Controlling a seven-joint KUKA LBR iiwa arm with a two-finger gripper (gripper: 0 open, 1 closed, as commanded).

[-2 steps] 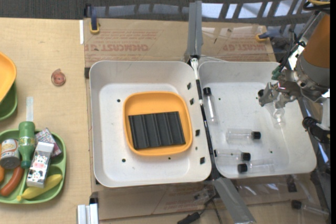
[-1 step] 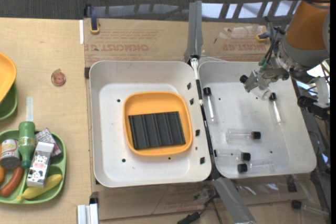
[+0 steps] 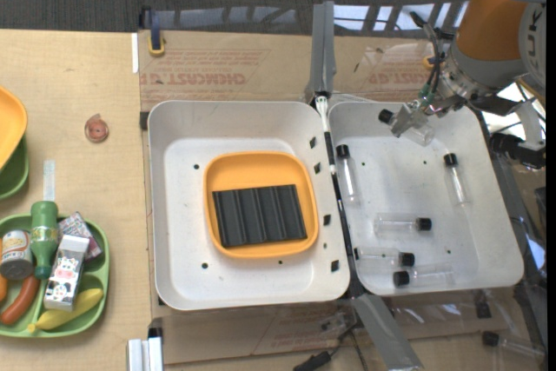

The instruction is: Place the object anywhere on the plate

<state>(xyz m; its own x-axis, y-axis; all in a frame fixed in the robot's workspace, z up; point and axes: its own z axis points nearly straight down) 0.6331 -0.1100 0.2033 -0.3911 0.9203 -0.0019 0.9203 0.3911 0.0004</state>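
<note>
An orange plate (image 3: pixel 261 172) sits in the left bin (image 3: pixel 174 187) with a black ridged block (image 3: pixel 261 215) lying on it. My gripper (image 3: pixel 405 122) hangs over the far edge of the right bin (image 3: pixel 486 265), reaching in from the upper right. It is shut on a clear tube (image 3: pixel 420 133). The tube's black cap (image 3: pixel 385 115) sticks out to the left of the fingers. Several more clear tubes with black caps lie in the right bin, among them one (image 3: pixel 454 174) at the right and one (image 3: pixel 401 225) near the middle.
A raised divider (image 3: pixel 328 178) separates the two bins. Left of the bins, a green tray (image 3: pixel 91 291) holds toy food and a bottle. An orange bowl (image 3: pixel 7 130) and a small pink piece (image 3: pixel 96 129) lie on the wooden bench.
</note>
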